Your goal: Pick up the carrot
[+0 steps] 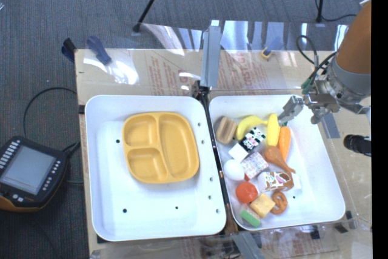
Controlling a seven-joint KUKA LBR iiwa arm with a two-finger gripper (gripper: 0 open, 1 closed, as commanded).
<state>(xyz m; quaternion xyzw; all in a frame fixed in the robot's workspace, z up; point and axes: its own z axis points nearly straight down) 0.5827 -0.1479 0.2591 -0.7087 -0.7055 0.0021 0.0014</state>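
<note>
Orange carrot (284, 141): lies in the right bin (324, 191), upper part of the toy food pile, just beside a yellow piece (273, 129) and above a drumstick-shaped piece (276, 158).
Long axis: runs nearly up and down the camera view, tilted slightly; which end is the tip I cannot tell.
Gripper (303, 104): hangs above the bin's upper edge, near the carrot's top end; one finger reaches toward the pile; wide or narrow, I cannot tell.
Progress: nothing lifted; carrot rests in the pile. The descent, the grasp and the lift are all left.
Left bin (103, 191): bears a yellow divided plate (160, 147).
</note>
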